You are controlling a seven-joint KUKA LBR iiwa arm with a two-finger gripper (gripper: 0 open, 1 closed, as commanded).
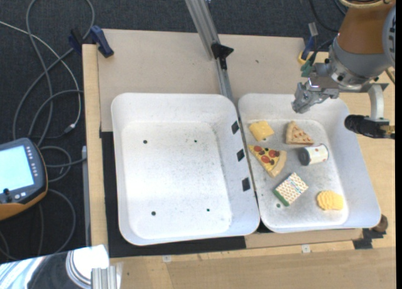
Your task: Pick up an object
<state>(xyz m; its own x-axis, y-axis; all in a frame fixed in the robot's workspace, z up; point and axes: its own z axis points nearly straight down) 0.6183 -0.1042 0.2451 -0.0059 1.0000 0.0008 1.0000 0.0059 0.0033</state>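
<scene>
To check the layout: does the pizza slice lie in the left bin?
No, the pizza slice lies in the right bin, beside the other small items.

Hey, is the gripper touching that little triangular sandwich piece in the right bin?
Apart. The camera view shows the gripper hanging near the right bin's back rim, with bare white floor between it and the sandwich wedge.

Scene evenly and brightly lit from above, white bins (182, 168) slightly washed out, soft shadows cast beneath bin edges, focus slightly soft throughout.
</scene>
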